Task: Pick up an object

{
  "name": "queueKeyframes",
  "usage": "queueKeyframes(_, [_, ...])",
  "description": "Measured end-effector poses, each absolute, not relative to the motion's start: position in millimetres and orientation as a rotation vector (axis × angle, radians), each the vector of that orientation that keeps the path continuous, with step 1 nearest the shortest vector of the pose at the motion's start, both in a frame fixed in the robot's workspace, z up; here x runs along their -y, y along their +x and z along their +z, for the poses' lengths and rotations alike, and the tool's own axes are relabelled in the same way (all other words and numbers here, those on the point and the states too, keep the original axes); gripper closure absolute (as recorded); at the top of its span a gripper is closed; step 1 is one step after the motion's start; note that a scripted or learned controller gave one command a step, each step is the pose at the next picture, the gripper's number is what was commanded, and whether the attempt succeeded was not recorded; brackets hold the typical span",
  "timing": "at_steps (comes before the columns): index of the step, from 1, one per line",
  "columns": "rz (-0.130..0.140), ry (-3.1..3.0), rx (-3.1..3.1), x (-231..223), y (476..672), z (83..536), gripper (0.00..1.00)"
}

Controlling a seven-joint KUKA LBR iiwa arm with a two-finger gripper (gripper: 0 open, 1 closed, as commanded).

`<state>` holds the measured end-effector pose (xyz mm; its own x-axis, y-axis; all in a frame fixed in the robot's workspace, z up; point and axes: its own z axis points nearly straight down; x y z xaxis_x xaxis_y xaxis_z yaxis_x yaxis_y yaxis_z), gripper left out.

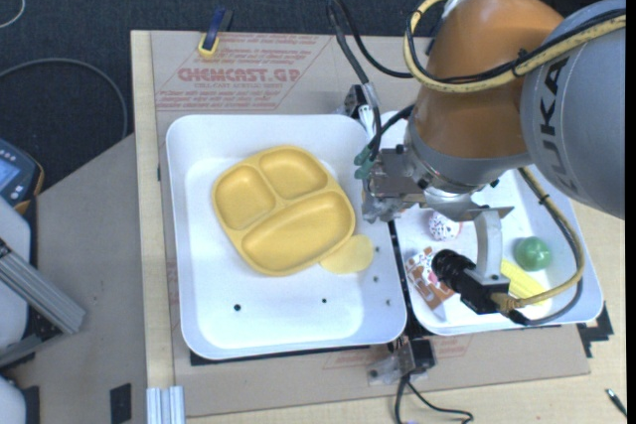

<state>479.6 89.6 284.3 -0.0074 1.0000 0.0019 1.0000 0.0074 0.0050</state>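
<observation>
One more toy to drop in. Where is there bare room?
Left bin: bare floor in front of the yellow plate, and a strip along the bin's left wall. Right bin: crowded with the die, green ball and the arm overhead.

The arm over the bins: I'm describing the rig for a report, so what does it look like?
The arm is a thick grey tube with dark lettering on its side. Above the wrist is a rounded, glossy orange band. Yellow and black cables loop across the orange part, with a grey metal wrist block beneath it.
</observation>
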Motion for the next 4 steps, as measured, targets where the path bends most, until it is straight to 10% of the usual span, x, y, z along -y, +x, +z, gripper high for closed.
queueKeyframes(1, [0.003, 2.219, -2.222, -86, 479.7, 292, 1.00])
queueKeyframes(2, [0.001, 2.219, -2.223, -86, 479.6, 292, 0.00])
queueKeyframes(3, [0.003, 2.217, -2.223, -87, 480.1, 302, 1.00])
queueKeyframes(4, [0.013, 2.210, -2.230, -154, 479.5, 363, 1.00])
